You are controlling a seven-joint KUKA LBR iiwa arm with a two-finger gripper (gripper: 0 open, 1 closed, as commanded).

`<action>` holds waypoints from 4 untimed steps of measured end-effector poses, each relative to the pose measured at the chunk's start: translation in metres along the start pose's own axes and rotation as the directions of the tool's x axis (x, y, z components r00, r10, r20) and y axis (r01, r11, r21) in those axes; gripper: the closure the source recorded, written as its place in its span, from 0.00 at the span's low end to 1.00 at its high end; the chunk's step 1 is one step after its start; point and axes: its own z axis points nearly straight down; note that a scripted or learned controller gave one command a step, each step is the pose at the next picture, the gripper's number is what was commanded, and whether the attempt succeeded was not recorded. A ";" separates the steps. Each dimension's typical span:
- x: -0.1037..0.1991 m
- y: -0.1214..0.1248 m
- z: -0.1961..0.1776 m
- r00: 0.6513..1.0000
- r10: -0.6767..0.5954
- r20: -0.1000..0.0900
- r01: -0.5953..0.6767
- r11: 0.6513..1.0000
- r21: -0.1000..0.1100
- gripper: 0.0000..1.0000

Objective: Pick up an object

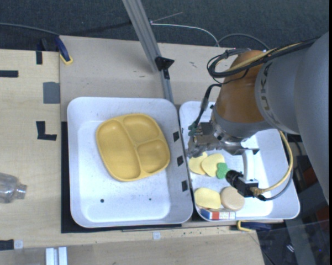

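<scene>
In the right bin (280, 200), pale yellow, flat, rounded pieces (208, 165).

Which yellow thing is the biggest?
The yellow divided plate in the left bin. It has three compartments; the small yellow pieces lie in the right bin.

The grey arm (298, 87) reaches in from the right, its orange band (240, 93) just above the wrist. Below it the gripper (201, 142) points downward at the arm's left end.
</scene>
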 end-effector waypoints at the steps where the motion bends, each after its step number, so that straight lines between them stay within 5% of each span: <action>1: 0.031 -0.010 0.000 1.000 -0.003 0.000 0.003 1.000 0.001 1.00; 2: -0.008 0.007 0.000 1.000 0.003 0.002 -0.003 1.000 -0.002 1.00; 3: 0.031 0.020 0.000 1.000 -0.004 0.000 0.004 1.000 -0.002 1.00; 4: 0.019 0.027 -0.059 1.000 0.000 0.001 0.000 1.000 -0.008 1.00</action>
